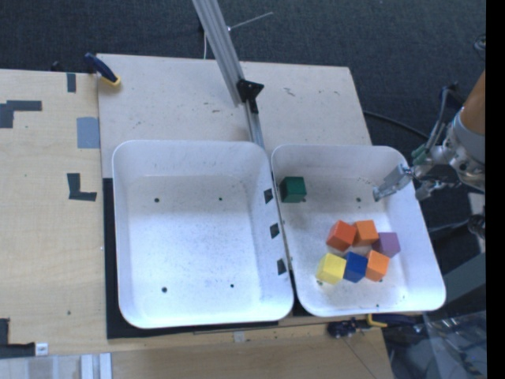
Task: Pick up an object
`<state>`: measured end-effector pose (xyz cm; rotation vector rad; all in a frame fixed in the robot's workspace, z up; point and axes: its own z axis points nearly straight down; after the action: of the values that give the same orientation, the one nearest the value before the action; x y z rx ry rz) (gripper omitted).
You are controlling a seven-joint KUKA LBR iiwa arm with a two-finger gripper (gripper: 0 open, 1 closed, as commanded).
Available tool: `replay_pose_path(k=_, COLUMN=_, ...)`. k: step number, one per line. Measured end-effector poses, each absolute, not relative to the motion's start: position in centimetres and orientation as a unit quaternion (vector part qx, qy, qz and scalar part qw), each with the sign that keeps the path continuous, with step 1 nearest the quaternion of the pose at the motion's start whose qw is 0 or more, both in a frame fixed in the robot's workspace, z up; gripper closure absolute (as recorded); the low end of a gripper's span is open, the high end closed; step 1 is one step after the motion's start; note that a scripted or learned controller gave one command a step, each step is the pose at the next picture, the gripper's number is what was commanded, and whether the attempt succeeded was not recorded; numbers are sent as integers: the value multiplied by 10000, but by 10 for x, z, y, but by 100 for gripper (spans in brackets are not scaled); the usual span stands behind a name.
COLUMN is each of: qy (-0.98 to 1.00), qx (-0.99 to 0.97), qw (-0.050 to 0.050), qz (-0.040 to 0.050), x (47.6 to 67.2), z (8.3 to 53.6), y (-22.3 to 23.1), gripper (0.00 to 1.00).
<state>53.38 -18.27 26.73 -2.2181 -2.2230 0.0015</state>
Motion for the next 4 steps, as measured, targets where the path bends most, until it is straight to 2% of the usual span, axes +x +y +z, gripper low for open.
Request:
replay_pose_path(k=1, qy=-7078, qx=-7064, qw=5, qz=3, x=534, z=267, y=-183, gripper=0)
replay_pose_path(k=2, qy=-7073, qx=-7069, qw=21, qz=20, x=531, z=223, y=-185, gripper=0)
replay_pose_path(k=3, qy=-7074, qx=-7068, qw=34, qz=24, x=532, z=159, y=-185, gripper=0)
replay_pose_path(k=4, qy=-7074, qx=-7068, qw=-4, qz=-7, x=532, z=120, y=-181, gripper=0)
